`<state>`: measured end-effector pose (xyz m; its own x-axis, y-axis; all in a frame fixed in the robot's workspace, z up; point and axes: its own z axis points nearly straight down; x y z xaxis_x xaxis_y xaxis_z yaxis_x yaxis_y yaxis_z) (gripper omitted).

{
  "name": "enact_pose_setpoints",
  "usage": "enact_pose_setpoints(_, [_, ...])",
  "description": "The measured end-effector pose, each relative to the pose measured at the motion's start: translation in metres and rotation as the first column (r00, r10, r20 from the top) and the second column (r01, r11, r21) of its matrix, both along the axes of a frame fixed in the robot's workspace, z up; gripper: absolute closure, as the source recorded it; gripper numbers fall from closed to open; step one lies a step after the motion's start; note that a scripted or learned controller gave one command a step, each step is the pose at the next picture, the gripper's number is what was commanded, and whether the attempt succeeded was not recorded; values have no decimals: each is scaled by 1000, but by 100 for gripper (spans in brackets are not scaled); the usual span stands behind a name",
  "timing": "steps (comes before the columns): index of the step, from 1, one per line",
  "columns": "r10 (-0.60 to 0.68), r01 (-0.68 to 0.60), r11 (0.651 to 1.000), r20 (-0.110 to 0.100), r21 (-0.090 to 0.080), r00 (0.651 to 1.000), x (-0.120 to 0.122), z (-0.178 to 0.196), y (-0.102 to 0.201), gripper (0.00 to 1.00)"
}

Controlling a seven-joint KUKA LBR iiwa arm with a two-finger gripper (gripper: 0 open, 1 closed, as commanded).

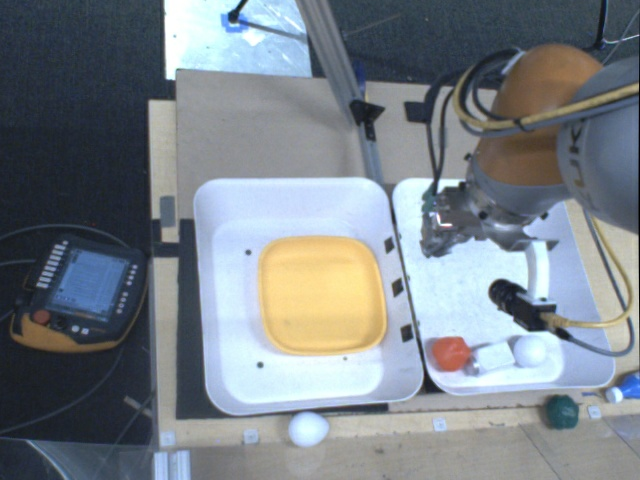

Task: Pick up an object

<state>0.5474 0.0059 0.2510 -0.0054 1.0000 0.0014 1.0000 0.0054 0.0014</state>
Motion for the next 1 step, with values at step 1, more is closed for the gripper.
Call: enact_pose_setpoints(1, [-1, 1, 1000, 0, 0, 1000, -15, 3, 49, 100])
